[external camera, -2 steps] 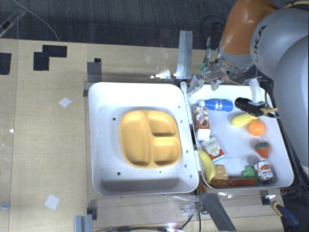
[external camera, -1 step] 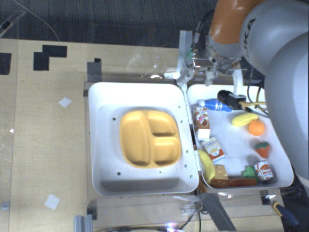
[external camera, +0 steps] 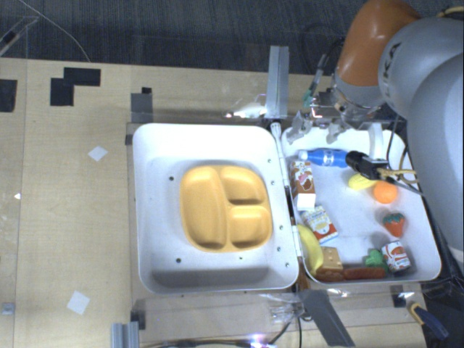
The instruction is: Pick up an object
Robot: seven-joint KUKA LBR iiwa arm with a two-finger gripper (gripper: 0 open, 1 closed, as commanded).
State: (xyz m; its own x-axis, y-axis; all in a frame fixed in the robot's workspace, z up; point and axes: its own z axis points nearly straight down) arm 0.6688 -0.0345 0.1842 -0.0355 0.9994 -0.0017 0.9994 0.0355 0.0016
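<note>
A: Pincer is seen at the far edge of the right bin, partly masked by the grey arm; how far it is parted cannot be told, and nothing is seen held in it.

B: Contents noted?

A: Just below the pincer, a blue bottle lies flat. Nearer, cartons, a banana, an orange ball, a strawberry and a can are crowded; labels are too small to read.

B: To its left?

A: The left bin, smooth white plastic, holds a yellow divided tray, rounded and glossy.
</note>
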